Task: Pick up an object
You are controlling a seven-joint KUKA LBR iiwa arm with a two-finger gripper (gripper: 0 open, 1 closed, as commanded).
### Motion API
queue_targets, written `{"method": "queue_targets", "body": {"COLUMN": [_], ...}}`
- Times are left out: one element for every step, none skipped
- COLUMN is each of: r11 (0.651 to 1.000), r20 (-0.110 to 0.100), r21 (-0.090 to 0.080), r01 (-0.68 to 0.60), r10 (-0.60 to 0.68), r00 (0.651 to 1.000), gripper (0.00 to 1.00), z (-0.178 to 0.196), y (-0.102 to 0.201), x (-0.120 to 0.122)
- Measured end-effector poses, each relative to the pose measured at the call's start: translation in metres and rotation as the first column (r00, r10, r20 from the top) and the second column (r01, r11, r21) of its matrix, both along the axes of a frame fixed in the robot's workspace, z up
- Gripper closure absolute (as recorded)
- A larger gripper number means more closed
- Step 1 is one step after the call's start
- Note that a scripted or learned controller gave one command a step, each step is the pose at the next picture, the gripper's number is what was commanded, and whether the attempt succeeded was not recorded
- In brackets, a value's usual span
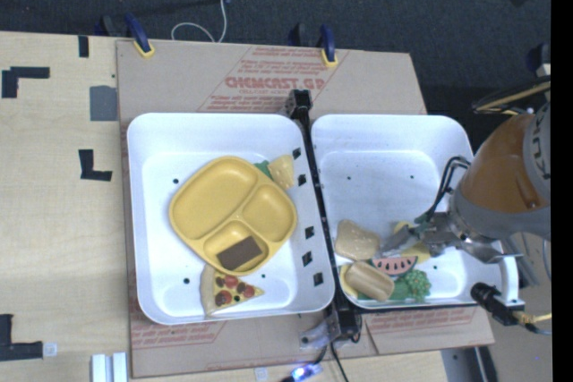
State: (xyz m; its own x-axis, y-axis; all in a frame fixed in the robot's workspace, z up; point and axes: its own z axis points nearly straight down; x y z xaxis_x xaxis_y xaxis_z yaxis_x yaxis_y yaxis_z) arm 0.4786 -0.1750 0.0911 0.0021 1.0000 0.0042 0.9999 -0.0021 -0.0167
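I have the end effector (407, 237) low in the right bin (394, 134), just above the toy food: bread slice (356, 239), watermelon wedge (395, 264), broccoli (414, 284); whether it's open I cannot tell from here; it looks empty, though blurred; I'd centre on the watermelon wedge, descend straight, close squarely.

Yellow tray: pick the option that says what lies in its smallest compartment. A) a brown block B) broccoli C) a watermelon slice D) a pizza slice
A: a brown block sits in the small lower compartment of the yellow tray in the left bin.
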Motion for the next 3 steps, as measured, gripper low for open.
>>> {"method": "queue_targets", "body": {"r11": [1.000, 1.000, 1.000], "r20": [0.026, 0.019, 0.016], "r21": [-0.010, -0.009, -0.006], "r01": [-0.003, 0.003, -0.003], "r10": [0.004, -0.003, 0.003], "r00": [1.000, 1.000, 1.000], "gripper": [0.00, 0.00, 0.00], "z": [-0.001, 0.059, -0.009], "y": [0.033, -0.033, -0.002], "x": [0.043, 0.015, 0.033]}}
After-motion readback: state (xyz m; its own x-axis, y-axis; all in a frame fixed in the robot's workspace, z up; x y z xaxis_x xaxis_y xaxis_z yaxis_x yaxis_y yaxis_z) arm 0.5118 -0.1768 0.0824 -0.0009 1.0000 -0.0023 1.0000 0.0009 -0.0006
